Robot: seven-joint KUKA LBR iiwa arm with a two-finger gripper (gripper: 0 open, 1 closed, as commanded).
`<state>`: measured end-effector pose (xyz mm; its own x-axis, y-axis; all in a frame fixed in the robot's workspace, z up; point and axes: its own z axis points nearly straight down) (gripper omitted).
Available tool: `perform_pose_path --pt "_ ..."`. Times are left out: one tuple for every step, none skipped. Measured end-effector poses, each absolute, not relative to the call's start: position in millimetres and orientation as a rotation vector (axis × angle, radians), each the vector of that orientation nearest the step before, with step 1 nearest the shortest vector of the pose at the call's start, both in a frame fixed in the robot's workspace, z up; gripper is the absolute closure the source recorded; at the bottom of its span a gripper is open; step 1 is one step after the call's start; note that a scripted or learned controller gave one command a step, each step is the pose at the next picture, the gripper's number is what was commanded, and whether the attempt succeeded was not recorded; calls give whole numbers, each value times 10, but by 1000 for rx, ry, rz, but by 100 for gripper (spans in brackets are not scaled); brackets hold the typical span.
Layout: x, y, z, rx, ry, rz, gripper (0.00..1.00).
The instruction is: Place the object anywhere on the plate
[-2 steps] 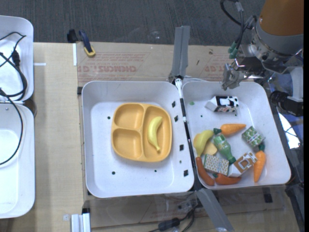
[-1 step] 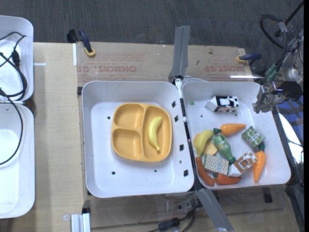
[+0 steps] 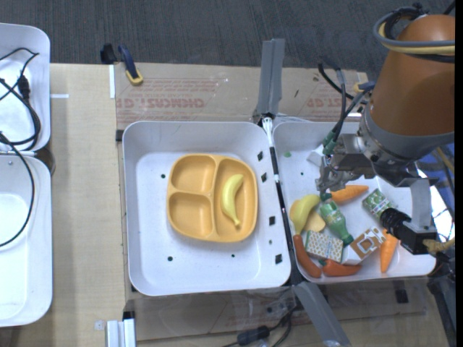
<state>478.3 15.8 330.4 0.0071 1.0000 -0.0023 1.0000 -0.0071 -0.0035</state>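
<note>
A yellow three-compartment plate (image 3: 195,201) sits in the left bin (image 3: 145,259). A banana (image 3: 232,199) lies in the plate's long right compartment. My gripper (image 3: 328,185) hangs low over the back of the right bin (image 3: 296,139), just above a heap of toy foods. Directly under and beside it are an orange carrot (image 3: 351,192), a green bottle (image 3: 336,221) and a yellow fruit (image 3: 304,210). The orange wrist band and grey arm cover the bin's back right corner. I see nothing clearly held.
The right bin also holds a patterned box (image 3: 323,246), a red-orange piece (image 3: 309,260), a second carrot (image 3: 388,252), a green can (image 3: 376,202) and an orange-and-white carton (image 3: 367,243). A grey divider post (image 3: 270,78) stands between the bins. Cables lie at far left (image 3: 18,114).
</note>
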Motion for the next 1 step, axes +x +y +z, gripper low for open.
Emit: perform_pose_path --pt "5209 -797 4180 -2209 -2234 5 100"
